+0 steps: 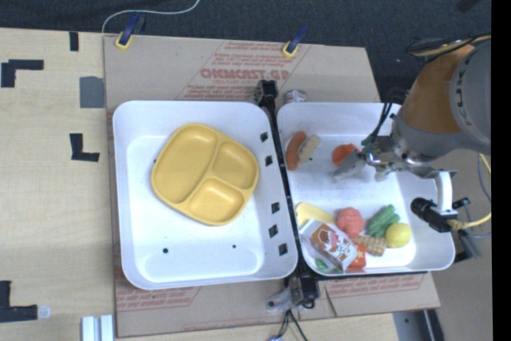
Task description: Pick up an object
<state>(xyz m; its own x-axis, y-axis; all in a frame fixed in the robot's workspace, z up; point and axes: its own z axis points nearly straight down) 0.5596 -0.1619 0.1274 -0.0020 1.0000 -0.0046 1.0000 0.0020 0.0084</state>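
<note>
Snack packet (330,245), red and white, front edge of right bin (351,120); beside it a pink fruit (349,220), green vegetable (384,218), yellow lemon (398,234) and yellow wedge (313,212). Hot dog (299,148) lies near the divider. Left bin (136,172) carries a yellow sectioned plate (206,172). Hand (351,164) sits low in the right bin, just beside a small orange-red piece (344,152); whether it is clenched or released cannot be told.

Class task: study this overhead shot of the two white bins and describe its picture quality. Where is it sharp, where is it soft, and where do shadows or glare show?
Camera view: lighting is even and diffuse; the yellow divided plate reads crisp, with a soft shadow beneath its lower edge; the toy food pile is small and soft in detail; the gripper looks slightly blurred; the right bin floor is bright, near glare.
</note>
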